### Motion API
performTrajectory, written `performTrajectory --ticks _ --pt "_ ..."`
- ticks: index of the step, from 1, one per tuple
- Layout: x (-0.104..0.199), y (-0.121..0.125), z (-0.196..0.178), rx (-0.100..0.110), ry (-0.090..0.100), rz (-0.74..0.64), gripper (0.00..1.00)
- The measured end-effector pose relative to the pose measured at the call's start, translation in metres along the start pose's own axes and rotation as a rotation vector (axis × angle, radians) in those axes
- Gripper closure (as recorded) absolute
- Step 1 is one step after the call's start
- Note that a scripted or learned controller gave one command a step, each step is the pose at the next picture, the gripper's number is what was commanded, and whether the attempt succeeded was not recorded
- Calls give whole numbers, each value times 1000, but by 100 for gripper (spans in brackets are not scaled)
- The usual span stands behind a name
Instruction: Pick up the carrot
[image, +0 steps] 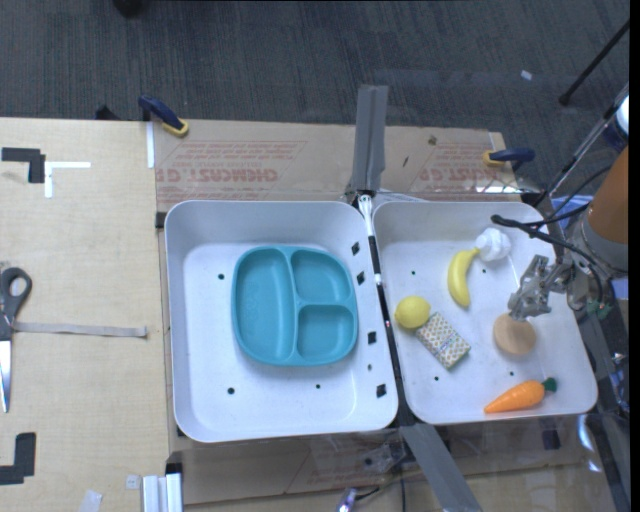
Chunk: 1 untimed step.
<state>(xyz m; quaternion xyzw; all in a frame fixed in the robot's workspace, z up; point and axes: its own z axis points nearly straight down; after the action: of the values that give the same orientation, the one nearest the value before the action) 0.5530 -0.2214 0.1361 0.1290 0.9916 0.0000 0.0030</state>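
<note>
Two shallow white bins (185, 330) sit side by side on a cardboard-covered bench. At about 5 o'clock in the right bin lies the small orange plastic carrot with a green top (518, 395), untouched. The metal two-finger gripper (527, 300) hovers above a round tan disc (515, 336), toward 12 o'clock from the carrot; whether its jaws are released or clenched I cannot tell. I judge the pick not yet begun: approach, closing and lifting all remain.

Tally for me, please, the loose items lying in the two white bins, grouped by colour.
Yellow: 2, the banana and the lemon
Orange: 1, the carrot
Teal: 1, the divided plate
White: 1, the small white object
Tan: 1, the round piece
Patterned: 1, the small packet
Total: 7
</note>
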Motion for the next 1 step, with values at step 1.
performTrajectory --ticks 1 --pt "28 -8 -14 0 3 207 100"
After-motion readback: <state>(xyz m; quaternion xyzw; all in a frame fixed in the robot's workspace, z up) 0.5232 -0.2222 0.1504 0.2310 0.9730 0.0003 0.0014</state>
